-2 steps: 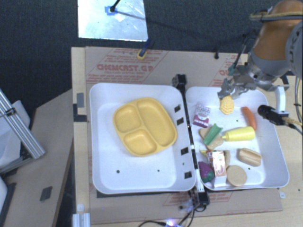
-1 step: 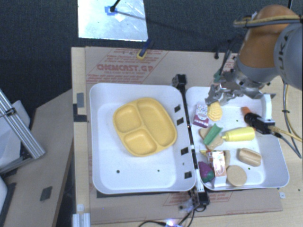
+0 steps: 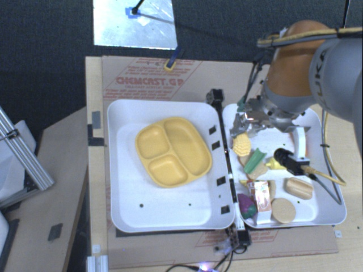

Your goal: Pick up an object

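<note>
My gripper [image 3: 247,124] hangs over the far left corner of the right bin [image 3: 333,205], just above a yellow corn cob [image 3: 242,145]. Nothing shows held in it. Close below the corn lie a green wedge-shaped toy [image 3: 255,160] and a small yellow piece [image 3: 274,164]. Toward the front of the bin lie a tan bread roll [image 3: 298,187], a round tan disc [image 3: 283,211], a red and white packet [image 3: 262,196] and a purple toy [image 3: 247,204]. A white and red strip [image 3: 299,144] lies near the arm.
The left bin [image 3: 122,208] holds a yellow divided plate [image 3: 172,151]. A black-clipped divider [image 3: 222,152] separates the bins. The orange and grey arm [image 3: 300,67] covers the right bin's far side. A shiny sheet [image 3: 135,16] lies behind the bench.
</note>
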`<action>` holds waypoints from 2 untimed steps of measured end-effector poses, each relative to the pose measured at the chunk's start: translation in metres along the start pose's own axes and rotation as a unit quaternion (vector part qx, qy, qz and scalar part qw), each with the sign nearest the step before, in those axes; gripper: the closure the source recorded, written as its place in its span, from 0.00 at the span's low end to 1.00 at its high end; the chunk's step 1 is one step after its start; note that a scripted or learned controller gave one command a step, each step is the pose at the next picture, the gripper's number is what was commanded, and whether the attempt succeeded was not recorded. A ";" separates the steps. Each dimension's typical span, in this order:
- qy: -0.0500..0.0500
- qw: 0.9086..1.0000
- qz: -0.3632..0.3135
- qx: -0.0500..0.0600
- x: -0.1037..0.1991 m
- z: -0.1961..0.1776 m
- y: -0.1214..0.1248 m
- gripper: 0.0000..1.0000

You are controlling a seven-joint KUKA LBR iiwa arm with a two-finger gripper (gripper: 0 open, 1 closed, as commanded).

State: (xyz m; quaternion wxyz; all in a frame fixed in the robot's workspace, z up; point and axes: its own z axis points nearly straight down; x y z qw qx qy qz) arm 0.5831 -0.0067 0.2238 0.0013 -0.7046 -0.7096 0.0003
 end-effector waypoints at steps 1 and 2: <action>0.000 1.000 -0.001 -0.001 0.052 -0.004 -0.005 1.00; 0.000 1.000 0.003 -0.001 0.045 -0.011 -0.013 1.00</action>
